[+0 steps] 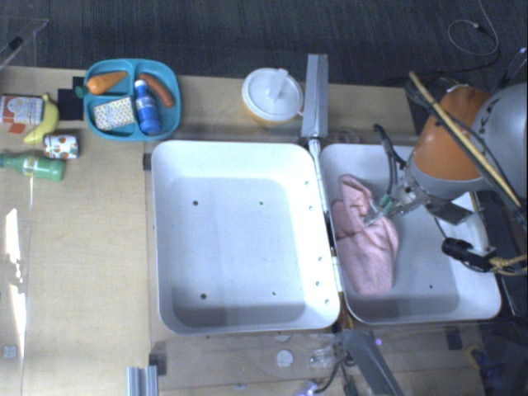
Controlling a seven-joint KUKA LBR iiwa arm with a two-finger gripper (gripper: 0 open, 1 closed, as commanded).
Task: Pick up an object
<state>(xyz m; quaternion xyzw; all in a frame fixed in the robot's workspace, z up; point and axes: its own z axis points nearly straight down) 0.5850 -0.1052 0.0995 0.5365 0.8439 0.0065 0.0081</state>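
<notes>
I am hanging my two-finger gripper (384, 209) over the right-hand shallow white bin (429, 299), at the upper right edge of the crumpled pink cloth (365, 238) lying against that bin's left wall. The cloth is stretching away from my tool to the left and nearer, its long axis running far to near. I am judging the tool to be touching the fabric; how it is set I cannot tell.
</notes>
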